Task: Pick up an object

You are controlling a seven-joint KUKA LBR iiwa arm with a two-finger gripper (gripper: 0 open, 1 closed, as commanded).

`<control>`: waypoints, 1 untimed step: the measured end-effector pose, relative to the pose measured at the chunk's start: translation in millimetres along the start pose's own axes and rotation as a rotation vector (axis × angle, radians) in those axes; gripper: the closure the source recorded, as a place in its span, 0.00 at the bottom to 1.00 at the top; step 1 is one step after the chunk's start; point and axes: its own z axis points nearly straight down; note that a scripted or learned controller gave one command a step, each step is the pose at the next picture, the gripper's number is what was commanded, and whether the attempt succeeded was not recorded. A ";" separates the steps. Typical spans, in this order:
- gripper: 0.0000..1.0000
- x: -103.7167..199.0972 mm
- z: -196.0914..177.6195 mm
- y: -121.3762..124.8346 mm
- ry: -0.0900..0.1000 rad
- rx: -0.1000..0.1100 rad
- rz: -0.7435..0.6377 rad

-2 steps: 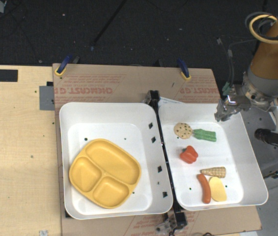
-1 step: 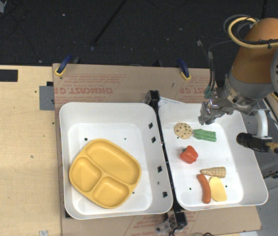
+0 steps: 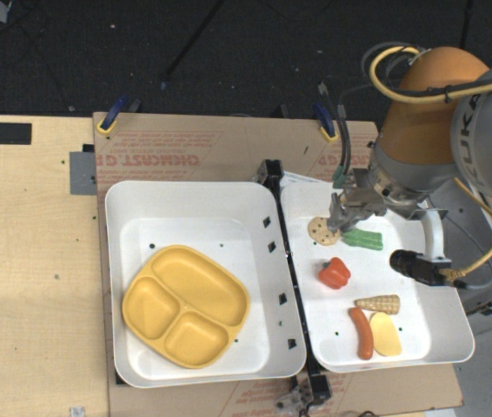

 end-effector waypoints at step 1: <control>1.00 56.4 7.8 -0.7 0.000 0.000 -0.001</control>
